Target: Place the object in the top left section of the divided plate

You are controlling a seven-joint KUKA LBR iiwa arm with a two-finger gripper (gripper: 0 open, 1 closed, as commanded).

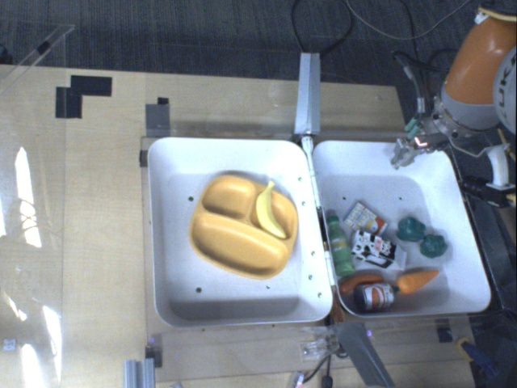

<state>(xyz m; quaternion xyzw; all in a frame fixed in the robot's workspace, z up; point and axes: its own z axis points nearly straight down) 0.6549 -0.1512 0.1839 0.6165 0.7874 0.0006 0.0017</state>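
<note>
The divided plate (pixel 242 234) sits at the centre of the left bin (pixel 166 241); a banana (pixel 272 210) lies in its upper right section, touching the divider; the gripper (pixel 404 153) hangs over the right bin's (pixel 468 241) top edge, well apart from the banana; whether it is spread or pressed together cannot be told; a carrot (pixel 418 280), bottle (pixel 338 241) and cards (pixel 367 234) lie in that bin's lower half.

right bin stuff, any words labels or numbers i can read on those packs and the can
No text can be read.
Small box: print too blurred.
Black and white pack: markings too small.
Can: label blurred.
Green bottle: no legible label.
</note>
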